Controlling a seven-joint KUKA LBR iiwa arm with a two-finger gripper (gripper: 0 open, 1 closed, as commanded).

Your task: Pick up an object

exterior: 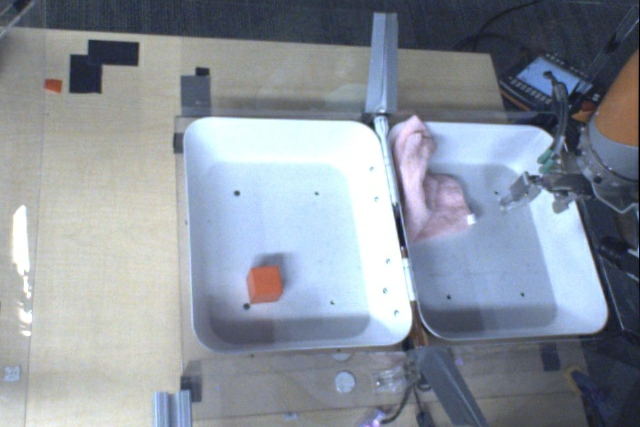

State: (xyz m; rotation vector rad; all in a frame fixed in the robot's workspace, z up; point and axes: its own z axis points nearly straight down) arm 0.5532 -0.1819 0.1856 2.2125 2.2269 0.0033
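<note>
A: Where is the arm point(615, 130) at this moment?

B: It reaches in from the right side and hangs over the right bin point(520, 310). The gripper point(515, 193) is at about the middle of that bin, a little toward the far side.

A: Does it hold something?

B: I cannot tell — the tip is small and blurred, so I cannot see how the gripper is set. Nothing shows gripped at its tip.

A: And the things to pick up?

B: There are two. A pink cloth point(428, 185) lies crumpled in the right bin, against its left wall, from the far corner toward the middle. The gripper tip is just beside its right edge; whether they touch, I cannot tell. An orange block point(265, 284) sits in the left bin point(280, 155), in the near part, a little left of the middle — well apart from the gripper.
</note>
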